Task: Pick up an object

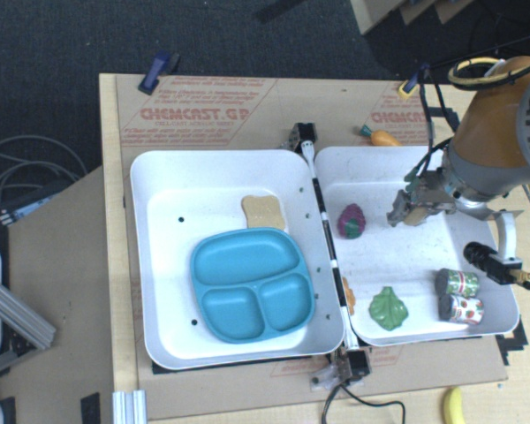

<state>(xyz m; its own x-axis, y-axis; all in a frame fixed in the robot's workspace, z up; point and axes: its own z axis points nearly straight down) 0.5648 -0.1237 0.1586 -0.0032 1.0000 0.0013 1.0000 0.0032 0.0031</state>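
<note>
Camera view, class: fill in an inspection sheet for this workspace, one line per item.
Surface: bench board bearing left bin and right bin side by side.
Job's things: purple toy, green leaf toy and two small cans in the right bin.
Clutter: blue divided tray and tan toast piece in the left bin; carrot toy on the board.
Grippers: tool over the right bin, beside the purple toy; finger state unclear.
Cables: loops on the floor at left.
Surroundings: dark carpet.
</note>
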